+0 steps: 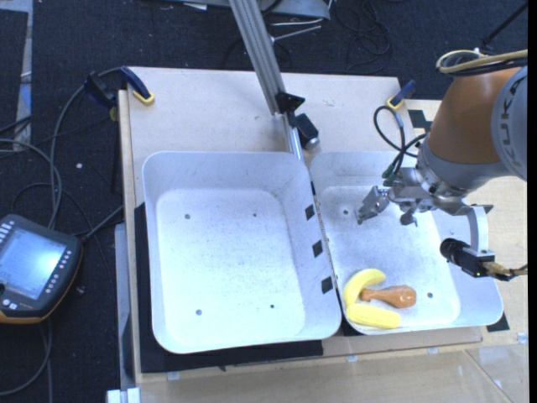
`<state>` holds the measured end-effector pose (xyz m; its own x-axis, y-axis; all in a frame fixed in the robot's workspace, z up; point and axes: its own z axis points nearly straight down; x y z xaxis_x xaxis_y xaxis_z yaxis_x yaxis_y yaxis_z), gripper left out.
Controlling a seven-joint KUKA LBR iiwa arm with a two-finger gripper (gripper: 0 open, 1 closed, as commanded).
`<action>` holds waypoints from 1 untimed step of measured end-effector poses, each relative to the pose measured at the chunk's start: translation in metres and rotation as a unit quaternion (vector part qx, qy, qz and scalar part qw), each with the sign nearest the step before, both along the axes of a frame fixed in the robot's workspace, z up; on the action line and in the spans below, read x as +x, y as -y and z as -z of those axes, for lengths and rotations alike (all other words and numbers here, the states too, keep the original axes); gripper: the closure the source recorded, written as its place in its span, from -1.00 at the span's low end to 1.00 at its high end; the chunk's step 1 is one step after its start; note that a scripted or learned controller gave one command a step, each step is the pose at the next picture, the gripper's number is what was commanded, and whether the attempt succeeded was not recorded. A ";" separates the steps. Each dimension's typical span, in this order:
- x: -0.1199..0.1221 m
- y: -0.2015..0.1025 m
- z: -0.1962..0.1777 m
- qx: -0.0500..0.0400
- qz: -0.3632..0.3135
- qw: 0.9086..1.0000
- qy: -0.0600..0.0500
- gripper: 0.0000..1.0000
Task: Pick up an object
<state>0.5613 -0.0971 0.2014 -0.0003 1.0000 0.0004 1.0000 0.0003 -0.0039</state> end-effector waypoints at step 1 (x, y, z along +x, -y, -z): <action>-0.003 0.006 0.044 0.000 0.000 1.000 0.000 -1.00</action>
